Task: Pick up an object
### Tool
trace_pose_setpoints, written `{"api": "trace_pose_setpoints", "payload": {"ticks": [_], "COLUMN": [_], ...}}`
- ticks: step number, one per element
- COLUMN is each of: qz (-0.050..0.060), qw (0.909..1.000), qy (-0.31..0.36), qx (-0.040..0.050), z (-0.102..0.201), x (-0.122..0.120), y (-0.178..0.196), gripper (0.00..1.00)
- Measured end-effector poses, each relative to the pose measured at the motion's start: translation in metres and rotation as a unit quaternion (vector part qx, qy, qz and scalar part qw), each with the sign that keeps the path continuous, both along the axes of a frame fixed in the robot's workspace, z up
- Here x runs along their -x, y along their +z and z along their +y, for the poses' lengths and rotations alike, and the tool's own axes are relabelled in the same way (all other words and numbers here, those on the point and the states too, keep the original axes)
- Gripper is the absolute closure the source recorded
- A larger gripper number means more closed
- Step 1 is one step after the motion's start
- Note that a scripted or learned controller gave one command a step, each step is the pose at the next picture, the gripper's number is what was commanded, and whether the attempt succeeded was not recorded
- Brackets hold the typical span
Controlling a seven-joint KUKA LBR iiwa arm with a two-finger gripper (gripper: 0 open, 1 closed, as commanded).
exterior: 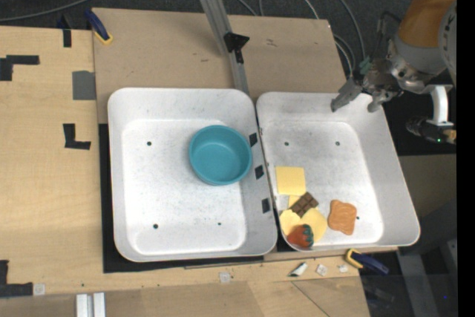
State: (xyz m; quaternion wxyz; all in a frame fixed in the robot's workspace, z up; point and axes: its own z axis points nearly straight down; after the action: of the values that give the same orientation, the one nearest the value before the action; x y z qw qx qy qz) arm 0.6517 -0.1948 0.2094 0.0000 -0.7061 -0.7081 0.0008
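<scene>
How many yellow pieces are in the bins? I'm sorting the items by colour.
2, both in the right bin: a yellow square near its left wall, and a rounder yellow piece at the front, partly under a brown block. Others could be hidden.

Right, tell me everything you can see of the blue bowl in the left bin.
The round teal-blue bowl looks like smooth plastic, with a plain thin rim and a slightly darker inside. It stands upright, mouth up, with nothing showing inside it. It rests on the floor of the shallow white left bin, toward that bin's upper right, close to the wall shared with the right bin but apart from it. Nothing else touches it.
</scene>
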Motion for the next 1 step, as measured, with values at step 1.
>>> {"api": "trace_pose_setpoints", "payload": {"ticks": [1], "qz": [0.0], "qw": [1.0], "qy": [0.0], "qx": [0.0001], "z": [-0.0001], "x": [0.0001], "y": [0.0], "gripper": [0.0]}}
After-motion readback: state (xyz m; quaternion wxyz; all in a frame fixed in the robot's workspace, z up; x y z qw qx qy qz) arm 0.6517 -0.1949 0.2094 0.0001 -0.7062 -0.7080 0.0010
